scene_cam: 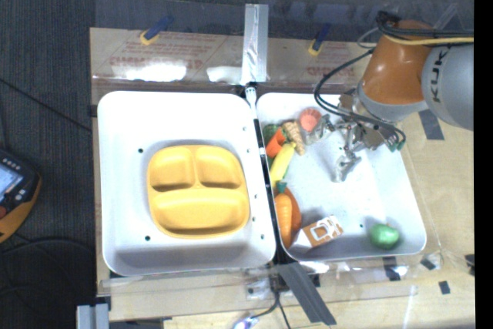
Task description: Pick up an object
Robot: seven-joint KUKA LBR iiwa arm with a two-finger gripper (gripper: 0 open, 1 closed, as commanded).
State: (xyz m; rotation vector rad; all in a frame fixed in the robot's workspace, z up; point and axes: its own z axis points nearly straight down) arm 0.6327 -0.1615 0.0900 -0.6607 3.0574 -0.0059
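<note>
I log the toys in the right bin [400,189]: carrot [285,216], banana [281,160], green ball [384,235], small box [323,230]. Gripper [347,163] hangs over bare floor mid-bin, nothing between its fingers; their spread I cannot tell. Left bin [123,127]: yellow tray [199,190].

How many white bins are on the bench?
2. The left white bin holds a yellow divided plate. The right white bin sits beside it and holds the toy foods, with the gripper over it.
</note>
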